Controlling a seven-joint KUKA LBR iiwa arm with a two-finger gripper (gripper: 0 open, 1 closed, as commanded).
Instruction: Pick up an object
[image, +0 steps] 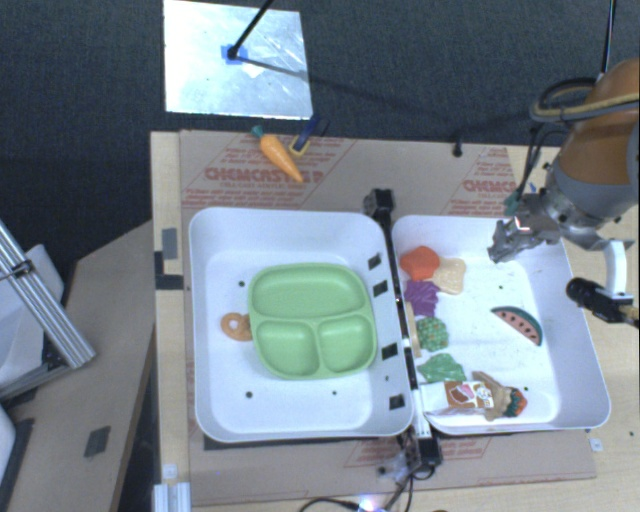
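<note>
The tool (512, 240), its grip state impossible to tell, hangs over the right bin's (585, 385) open upper corner, well apart from the watermelon slice (517, 325) lying below, long axis slanting down-right near bare floor.

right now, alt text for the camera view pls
A grey arm's gripper hovers over the right bin, which holds toy foods including a watermelon slice. The left bin holds a green divided tray and a pretzel.
</note>
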